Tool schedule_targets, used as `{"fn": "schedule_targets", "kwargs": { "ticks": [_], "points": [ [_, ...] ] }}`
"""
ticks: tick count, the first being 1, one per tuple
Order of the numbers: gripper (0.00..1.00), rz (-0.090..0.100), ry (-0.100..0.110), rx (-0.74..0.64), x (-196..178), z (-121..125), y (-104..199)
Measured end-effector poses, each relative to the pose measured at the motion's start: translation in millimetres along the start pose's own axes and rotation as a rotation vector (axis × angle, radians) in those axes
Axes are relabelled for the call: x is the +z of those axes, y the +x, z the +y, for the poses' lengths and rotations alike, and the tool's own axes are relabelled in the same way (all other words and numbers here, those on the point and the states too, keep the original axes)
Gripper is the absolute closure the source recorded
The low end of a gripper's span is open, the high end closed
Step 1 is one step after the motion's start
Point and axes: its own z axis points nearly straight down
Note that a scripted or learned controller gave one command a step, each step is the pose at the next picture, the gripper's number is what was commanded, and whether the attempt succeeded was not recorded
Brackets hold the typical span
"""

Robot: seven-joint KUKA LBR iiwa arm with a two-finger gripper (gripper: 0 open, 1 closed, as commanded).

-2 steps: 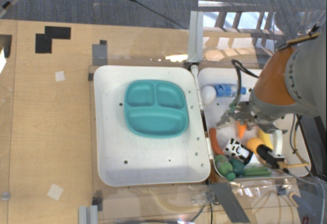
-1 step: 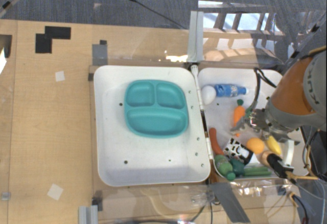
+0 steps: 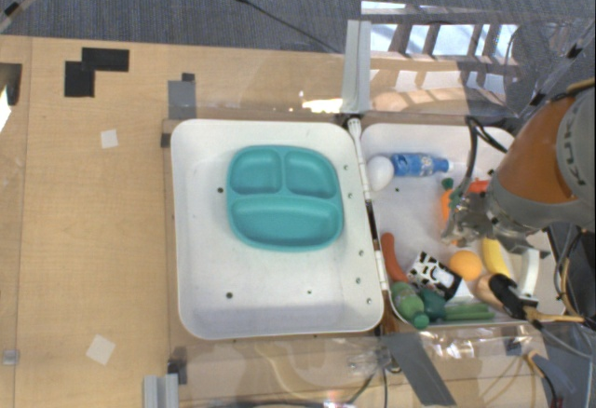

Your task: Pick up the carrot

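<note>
1. Right of the frame's centre, the grey arm with its orange band point(image 3: 540, 155) reaches down into the right white bin point(image 3: 410, 201).
2. Its end effector point(image 3: 463, 222) hangs low among the toys; whether it is spread or pressed together, I cannot tell.
3. A thin orange carrot with a green tip point(image 3: 446, 200) lies just left of the end effector, seemingly touching it.
4. A clear plastic bottle with a blue label point(image 3: 416, 165) lies above the carrot.
5. A teal divided plastic plate point(image 3: 284, 197) sits in the left white bin point(image 3: 200, 285) on the wooden desk point(image 3: 84, 238).
</note>
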Motion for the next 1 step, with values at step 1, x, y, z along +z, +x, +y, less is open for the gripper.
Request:
{"fn": "schedule_targets", "kwargs": {
  "ticks": [1],
  "points": [
    [1.00, 0.003, 0.013, 0.096, -85.6, -10.4, 106.2]
  ]
}}
